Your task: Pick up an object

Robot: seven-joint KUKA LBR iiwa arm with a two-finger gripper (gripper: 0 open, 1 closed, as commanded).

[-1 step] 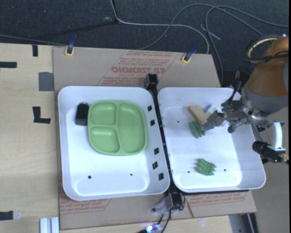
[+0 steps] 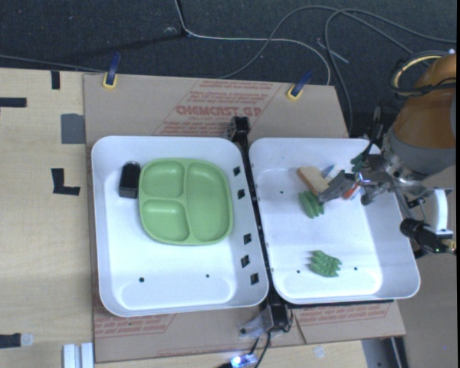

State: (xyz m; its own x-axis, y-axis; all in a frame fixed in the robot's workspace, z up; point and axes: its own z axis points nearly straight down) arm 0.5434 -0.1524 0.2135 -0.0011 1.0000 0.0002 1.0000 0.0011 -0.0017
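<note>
White right bin (image 2: 383, 271), jaws (image 2: 331, 192) state unclear, hovering just beside green piece (image 2: 311, 205), tan block (image 2: 314, 178).

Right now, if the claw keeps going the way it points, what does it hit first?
Probably the tan block, just past the claw in the right bin, with the green piece right beside that line; depth is unclear from above.
</note>
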